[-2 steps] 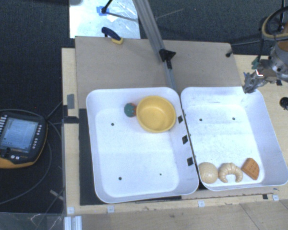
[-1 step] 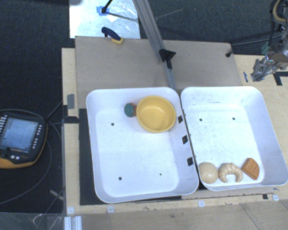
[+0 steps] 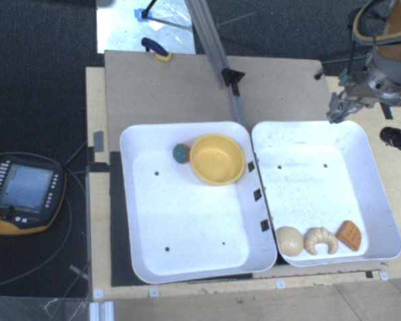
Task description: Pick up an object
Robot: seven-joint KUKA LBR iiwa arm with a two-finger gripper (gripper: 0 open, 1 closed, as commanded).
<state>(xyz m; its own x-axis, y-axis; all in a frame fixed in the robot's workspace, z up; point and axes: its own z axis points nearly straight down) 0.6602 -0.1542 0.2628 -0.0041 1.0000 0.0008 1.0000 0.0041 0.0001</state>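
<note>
"What did you see, going across from the left?"

"A teach pendant (image 3: 23,194) lay at the far left of the frame, off the tabletop (image 3: 281,89). Then came the left bin (image 3: 187,259), with a yellow bowl (image 3: 217,159) in its upper part and a small teal ball (image 3: 180,153) touching the bowl's left side. The right bin (image 3: 381,199) sat just beside it, with three things in a row along its lower edge: a pale round bun (image 3: 289,240), a croissant (image 3: 321,239) and an orange cracker-like piece (image 3: 349,235)."

"And the arm?"

"Up in the upper right of the frame. The gripper (image 3: 339,107) hung over the right bin's upper rim, well apart from that row. I couldn't tell whether the jaws were parted or closed; they were too small and dark to read. Nothing showed between them."

"So how far along was it?"

"By my reckoning, barely begun. Nothing was lifted, every object lay in its bin, and the reach, descent and grasp all remained."
</note>
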